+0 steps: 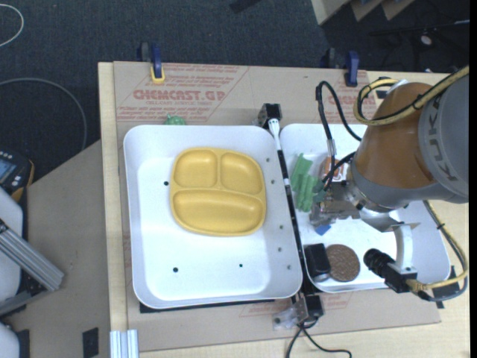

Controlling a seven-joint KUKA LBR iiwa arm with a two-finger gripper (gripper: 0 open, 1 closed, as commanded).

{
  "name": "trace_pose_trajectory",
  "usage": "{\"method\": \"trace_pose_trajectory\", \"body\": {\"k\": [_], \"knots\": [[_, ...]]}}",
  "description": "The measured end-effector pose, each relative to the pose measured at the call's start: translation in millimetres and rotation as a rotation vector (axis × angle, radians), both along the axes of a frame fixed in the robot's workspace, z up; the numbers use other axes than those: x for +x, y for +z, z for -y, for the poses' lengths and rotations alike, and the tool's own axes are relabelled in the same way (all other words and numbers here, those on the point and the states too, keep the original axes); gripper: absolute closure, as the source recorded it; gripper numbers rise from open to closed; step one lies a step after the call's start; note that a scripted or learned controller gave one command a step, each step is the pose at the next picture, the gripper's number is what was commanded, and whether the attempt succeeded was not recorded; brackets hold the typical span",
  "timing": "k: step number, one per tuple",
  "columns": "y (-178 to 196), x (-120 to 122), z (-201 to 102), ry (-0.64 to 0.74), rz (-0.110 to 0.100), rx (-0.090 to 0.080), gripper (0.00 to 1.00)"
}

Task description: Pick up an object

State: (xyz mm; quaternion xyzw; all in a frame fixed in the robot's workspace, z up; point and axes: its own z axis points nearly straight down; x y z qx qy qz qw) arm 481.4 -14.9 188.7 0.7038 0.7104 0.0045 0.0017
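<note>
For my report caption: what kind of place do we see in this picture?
Probably a robotics lab or test bench. A grey and orange arm reaches over two white bins, clamps fix the board to the bench, and loose cables run around.

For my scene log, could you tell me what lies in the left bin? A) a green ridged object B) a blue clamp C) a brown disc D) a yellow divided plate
D: the yellow divided plate lies in the left bin, toward its far side.
</note>
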Motion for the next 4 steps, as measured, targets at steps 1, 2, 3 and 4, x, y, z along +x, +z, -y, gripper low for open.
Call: {"method": "trace_pose_trajectory", "body": {"k": [1,2,3,4], "knots": [[6.2,-1.4,5.1,-0.009,-0.005,-0.005,1.00],[16.1,-0.9,5.1,-0.009,-0.002,-0.006,1.00],[77.2,-1.1,-58.5,-0.001,-0.002,-0.001,1.00],[222.5,-0.3,-100.0,-0.004,0.008,0.002,1.00]]}}
